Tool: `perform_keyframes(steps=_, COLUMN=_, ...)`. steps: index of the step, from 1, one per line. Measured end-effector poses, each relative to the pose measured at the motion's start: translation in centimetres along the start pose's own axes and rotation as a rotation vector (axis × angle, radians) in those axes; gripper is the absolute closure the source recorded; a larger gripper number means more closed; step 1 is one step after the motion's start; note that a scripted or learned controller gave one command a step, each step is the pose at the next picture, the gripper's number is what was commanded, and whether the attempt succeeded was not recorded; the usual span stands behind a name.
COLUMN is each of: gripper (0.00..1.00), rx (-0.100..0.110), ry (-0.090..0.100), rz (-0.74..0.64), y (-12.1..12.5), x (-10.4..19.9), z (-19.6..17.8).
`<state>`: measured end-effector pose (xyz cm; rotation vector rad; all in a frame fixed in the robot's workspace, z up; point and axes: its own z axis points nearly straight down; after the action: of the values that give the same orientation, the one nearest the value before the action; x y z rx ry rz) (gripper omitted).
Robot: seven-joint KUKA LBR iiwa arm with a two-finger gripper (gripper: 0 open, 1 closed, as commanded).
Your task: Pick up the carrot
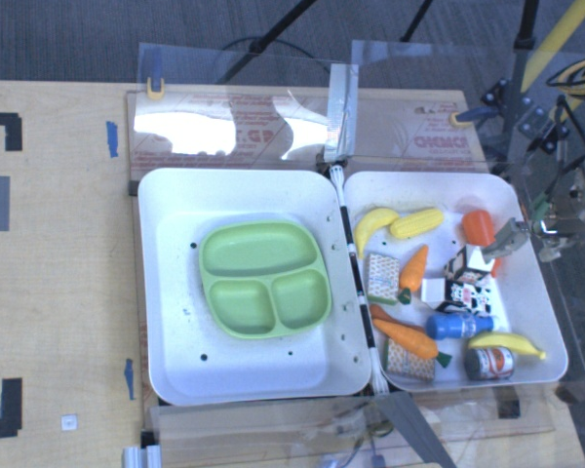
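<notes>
at the middle of the right bin (pixel 541 291), one carrot (pixel 413 268) is lying just beside a banana (pixel 370 226), and another carrot (pixel 406 336) is lying below it. near the bin's right edge, the gripper (pixel 512 234) is looking blurred, so whether it is spread is impossible to tell.

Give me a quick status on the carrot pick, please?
Gripper at right bin's far edge, holding nothing visible. Two orange toy carrots: one upright-ish, one lying nearer front. Yellow corn cob, blue bottle, bananas crowd them.
</notes>
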<state>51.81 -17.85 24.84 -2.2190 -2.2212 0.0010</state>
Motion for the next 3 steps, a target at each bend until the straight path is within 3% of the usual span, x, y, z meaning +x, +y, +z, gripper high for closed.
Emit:
perform_keyframes(steps=1, gripper=0.00, rx=0.000, ry=0.000, rz=-0.240, y=4.2, x=4.5, z=5.7)
perform_keyframes(steps=2, gripper=0.00, rx=-0.019, ry=-0.007, rz=-0.232, y=5.6, x=7.0, z=14.7)
perform_keyframes(steps=3, gripper=1.00, rx=-0.018, ry=-0.005, rz=-0.232, y=5.6, x=7.1, z=13.8)
